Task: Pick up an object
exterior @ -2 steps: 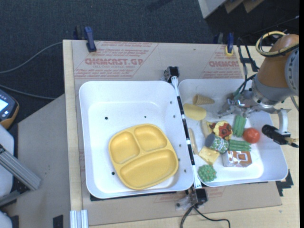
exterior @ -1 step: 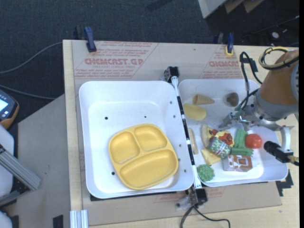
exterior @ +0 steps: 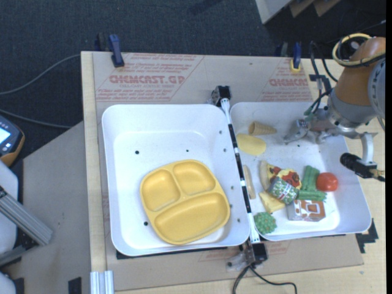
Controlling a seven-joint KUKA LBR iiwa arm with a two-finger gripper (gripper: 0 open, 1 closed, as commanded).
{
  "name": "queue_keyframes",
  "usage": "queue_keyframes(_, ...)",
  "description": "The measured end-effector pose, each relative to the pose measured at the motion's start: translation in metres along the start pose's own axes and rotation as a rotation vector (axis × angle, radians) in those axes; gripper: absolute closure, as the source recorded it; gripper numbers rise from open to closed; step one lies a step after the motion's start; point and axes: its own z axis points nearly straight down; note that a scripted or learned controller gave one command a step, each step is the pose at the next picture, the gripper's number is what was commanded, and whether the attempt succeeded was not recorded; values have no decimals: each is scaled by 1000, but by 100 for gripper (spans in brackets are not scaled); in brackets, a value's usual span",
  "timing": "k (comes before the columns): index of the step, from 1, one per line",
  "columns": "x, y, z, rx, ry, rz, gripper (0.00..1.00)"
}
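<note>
**Pincer low over the back of the right bin, toys lying nearer the camera**

The arm comes in from the right, its orange band above the wrist, and ends in the pincer — which sits over the far part of the right bin. Whether the pincer is wide or narrow cannot be told; nothing can be seen gripped in it.

Just to the pincer's left lies a small tan cone, and a little further left and nearer the camera, a pale yellow piece. The main cluster of toys lies on the camera side of the pincer — a red tomato, a green vegetable, a patterned round toy, a yellow wedge, a small red-and-white box and a broccoli floret at the bin's near left corner.

Well to the pincer's left, past the divide, the left bin holds a yellow divided plate.
</note>
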Motion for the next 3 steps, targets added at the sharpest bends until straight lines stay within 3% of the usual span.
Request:
queue_keyframes(1, -16, 41, -103, -7, -2, 0, 0)
queue_keyframes(2, 2, 24, 8, 19, 8, 2, 0)
queue_keyframes(3, -22, 38, -40, 2, 1, 3, 0)
